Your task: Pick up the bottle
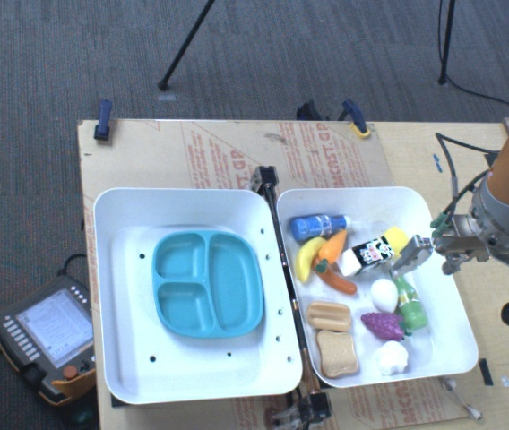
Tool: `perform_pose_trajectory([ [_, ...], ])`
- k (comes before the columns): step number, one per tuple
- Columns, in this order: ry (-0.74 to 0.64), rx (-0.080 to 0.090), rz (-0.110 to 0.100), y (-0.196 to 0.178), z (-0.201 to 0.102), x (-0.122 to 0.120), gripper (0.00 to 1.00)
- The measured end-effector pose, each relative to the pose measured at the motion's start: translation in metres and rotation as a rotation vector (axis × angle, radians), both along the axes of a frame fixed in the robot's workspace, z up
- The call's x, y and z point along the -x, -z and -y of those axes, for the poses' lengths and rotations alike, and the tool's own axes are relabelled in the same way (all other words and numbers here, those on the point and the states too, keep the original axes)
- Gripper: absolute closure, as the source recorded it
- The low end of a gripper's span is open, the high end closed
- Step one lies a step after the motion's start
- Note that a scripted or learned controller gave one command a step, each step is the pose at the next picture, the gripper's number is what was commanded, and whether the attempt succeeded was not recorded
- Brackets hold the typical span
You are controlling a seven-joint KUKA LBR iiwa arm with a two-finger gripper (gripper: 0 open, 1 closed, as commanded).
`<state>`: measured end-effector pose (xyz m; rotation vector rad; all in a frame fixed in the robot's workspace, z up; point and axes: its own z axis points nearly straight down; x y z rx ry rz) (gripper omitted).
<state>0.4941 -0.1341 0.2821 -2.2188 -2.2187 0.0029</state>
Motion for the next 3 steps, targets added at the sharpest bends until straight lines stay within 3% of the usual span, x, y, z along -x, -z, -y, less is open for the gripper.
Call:
perform_pose_trajectory([
  [1, 0.353, -0.001, -0.001, 0.098, 0.072, 0.011, 0.00],
  [2, 0.953, 0.000, -0.005, 0.189, 0.056, -0.013, 0.00],
  [3, 0.950, -0.002, -0.010, 0.179, 0.055, -0.013, 1.00],
])
